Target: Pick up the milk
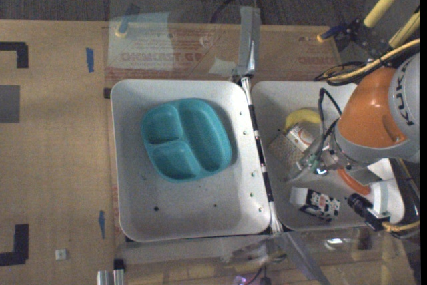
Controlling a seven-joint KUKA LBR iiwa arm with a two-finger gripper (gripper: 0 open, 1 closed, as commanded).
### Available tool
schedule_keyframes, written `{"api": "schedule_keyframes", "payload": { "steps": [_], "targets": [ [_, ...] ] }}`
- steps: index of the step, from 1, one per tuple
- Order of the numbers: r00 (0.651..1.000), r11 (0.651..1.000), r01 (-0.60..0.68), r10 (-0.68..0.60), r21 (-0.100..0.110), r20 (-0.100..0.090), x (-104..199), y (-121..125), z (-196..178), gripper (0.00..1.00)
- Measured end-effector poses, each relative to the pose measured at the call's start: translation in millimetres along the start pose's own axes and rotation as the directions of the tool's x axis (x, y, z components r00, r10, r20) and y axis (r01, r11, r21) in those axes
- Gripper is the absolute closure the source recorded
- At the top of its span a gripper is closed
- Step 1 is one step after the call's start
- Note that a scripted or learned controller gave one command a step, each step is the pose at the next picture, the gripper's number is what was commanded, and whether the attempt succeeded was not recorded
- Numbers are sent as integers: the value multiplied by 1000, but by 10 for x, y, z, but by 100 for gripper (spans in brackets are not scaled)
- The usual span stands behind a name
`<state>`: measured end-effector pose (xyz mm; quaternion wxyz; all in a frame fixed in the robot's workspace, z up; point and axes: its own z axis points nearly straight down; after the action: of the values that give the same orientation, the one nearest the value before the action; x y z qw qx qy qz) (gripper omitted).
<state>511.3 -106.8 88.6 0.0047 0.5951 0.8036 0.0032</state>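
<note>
"KUK" legible on arm [400,103]; box print on cardboard [160,57] unreadable.

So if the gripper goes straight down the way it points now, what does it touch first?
Probably the crumpled silver packet just under the gripper, in the right bin; depth is unclear. The milk carton lies nearer the camera.

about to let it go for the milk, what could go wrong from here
1. The right bin is crowded: the end effector sits among a yellow item, a speckled packet and a white carton, so it may close on the wrong thing.
2. The arm covers part of that bin, so items under it could get bumped.
3. The carton lies flat near the bin's front wall, which may make gripping awkward.
</note>
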Motion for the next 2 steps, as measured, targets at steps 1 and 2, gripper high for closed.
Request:
{"api": "schedule_keyframes", "payload": {
  "steps": [1,2],
  "targets": [
    [974,974,-225,225,8,1,-64,852,-957,0],
    [999,999,-35,35,-10,-1,-332,543,-82,0]
  ]
}}
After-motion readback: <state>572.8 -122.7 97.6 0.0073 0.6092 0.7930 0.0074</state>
